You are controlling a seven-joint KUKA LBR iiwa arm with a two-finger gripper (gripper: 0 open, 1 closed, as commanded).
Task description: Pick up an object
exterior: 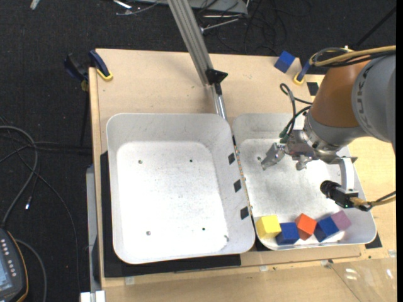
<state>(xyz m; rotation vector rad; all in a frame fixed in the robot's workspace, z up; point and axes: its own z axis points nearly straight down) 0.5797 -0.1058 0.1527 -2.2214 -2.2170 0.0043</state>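
This is a robotics lab. A plywood bench (157,80) fills the middle of the frame on dark carpet (44,30), with loose black cables (25,150) trailing at the left edge. Two shallow white bins (170,128) sit on it side by side. An aluminium strut (189,30) slants in from the top centre. A grey and orange industrial arm (352,99) occupies the right. Bright foam blocks (305,226) lie at the lower right.

Wooden bench (157,80), two white bins (119,168), blue block (285,61)
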